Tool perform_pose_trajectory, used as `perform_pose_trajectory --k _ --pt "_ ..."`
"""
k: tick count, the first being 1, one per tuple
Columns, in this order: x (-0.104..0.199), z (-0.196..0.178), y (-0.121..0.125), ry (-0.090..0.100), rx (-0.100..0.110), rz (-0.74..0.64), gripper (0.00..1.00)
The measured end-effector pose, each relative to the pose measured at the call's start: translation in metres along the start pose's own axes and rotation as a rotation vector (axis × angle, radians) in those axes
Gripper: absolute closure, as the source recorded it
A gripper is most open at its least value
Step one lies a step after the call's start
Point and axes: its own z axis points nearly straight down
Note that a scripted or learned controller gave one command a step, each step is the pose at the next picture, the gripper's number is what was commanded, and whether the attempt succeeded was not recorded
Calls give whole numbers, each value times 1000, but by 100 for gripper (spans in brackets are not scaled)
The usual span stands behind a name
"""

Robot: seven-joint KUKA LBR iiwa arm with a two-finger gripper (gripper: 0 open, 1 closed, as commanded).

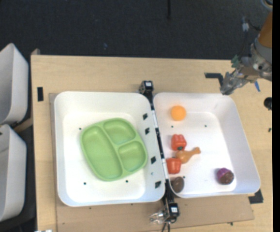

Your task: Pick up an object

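The right bin (236, 115) holds several small items. An orange ball (178, 112) lies near its far left. Below it come a red pepper (179, 141), a yellow-orange gourd-shaped piece (188, 154) and a red-orange piece (173, 166), bunched along the left wall. A dark brown piece (177, 183) sits in the near left corner, and a purple piece (224, 176) lies near the front right. My gripper (229, 83) hangs above the bin's far right corner, well away from all of them, with nothing seen in it.
The left bin (62, 129) holds a green divided plate (113, 149). A raised divider with black clips (152, 139) runs between the bins. White containers (4, 86) stand off the bench at the left.
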Motion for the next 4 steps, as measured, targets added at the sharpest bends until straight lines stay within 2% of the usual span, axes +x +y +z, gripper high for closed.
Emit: perform_pose_trajectory --k 1,2,3,4 --pt "-1 -18 1 1 4 -3 100" --pt "55 -16 -11 4 8 -2 100" --pt "106 -5 -5 4 9 -2 100" --pt "151 8 -20 3 10 -1 100"
